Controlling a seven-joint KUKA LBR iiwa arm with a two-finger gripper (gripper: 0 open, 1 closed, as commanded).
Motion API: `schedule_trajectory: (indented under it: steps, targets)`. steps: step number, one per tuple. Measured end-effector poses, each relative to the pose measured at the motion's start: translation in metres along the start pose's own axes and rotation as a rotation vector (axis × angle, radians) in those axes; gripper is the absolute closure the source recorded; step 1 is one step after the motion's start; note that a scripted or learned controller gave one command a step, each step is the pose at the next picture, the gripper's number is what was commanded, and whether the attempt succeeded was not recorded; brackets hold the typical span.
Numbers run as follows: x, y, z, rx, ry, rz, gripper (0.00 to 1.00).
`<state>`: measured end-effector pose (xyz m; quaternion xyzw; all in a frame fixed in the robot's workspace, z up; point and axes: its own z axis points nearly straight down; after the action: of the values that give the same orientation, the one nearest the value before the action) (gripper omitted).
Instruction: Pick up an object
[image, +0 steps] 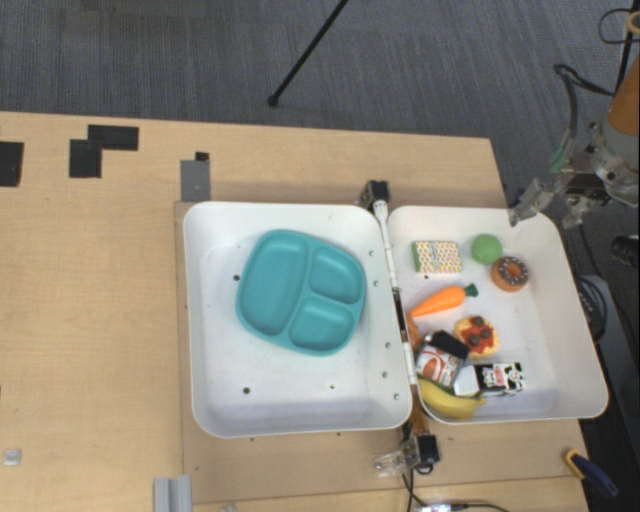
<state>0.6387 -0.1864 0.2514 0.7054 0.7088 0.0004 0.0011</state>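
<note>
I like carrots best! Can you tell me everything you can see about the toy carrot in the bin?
The toy carrot looks like smooth plastic: a bright orange tapered body with a small green top at its right end. It lies flat on the floor of the right bin, slanted, with its pointed tip toward the divider between the bins and its green end a little higher in the view. It lies below the checkered block and above the fruit tart. Nothing grips it.

One camera looks down at a slant from above the bench (90, 330). Both bins, left (215, 400) and right (560, 390), sit low in frame, floor beyond.
</note>
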Motion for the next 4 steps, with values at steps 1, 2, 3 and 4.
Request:
schedule_trajectory:
  steps: [1,2,3,4]
  targets:
    - [0.039,-0.042,0.122,0.005,0.003,0.002,0.0]
    - [0.016,-0.006,0.155,-0.004,0.0,-0.002,0.0]
    - [0.049,0.028,0.163,0.013,-0.003,0.007,0.0]
    - [0.047,0.029,0.15,0.013,-0.007,0.003,1.0]
